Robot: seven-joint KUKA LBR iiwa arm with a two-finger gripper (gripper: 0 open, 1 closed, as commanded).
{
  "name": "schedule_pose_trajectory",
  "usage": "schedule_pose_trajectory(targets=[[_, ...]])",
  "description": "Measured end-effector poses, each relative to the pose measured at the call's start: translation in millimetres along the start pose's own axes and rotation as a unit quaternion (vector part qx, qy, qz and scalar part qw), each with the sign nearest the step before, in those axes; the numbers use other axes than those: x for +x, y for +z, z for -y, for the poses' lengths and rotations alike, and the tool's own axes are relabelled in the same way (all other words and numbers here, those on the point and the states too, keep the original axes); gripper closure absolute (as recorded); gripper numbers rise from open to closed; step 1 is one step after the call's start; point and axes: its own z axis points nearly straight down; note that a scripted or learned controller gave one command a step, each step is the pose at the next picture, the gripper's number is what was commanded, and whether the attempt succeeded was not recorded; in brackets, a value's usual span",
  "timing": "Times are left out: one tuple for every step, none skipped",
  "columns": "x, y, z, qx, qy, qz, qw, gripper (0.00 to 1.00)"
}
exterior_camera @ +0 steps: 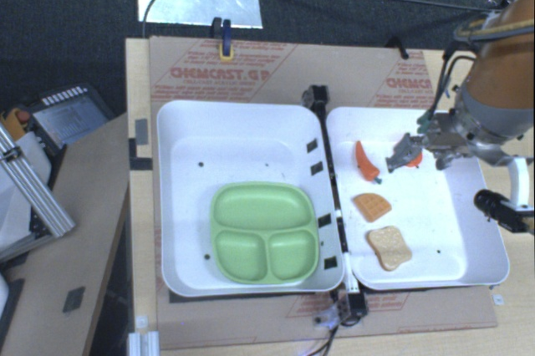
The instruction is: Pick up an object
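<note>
My gripper point(407, 155) hangs over the right bin point(468, 262), dark metal fingers with something small and orange-red caught between the tips, though I cannot tell what it is. Just left of it lies the carrot point(364, 161), a smooth tapered orange shape, angled on the glossy white plastic. Below that sits a waffle point(372, 205), square and ridged, then a pale slice of bread point(389, 247) with a browner crust. In the left bin point(192, 129), a matte green divided tray point(264, 232) with three rounded compartments
</note>
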Motion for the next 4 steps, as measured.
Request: schedule_pose_trajectory(targets=[[0,-6,-2,-0.006,-0.001,0.001,1.0,0.0],[-7,53,-1,-0.004,0.0,0.0,1.0,0.0],[-9,115,-5,-0.003,0.0,0.0,1.0,0.0],[-11,176,-10,-0.004,0.0,0.0,1.0,0.0]])
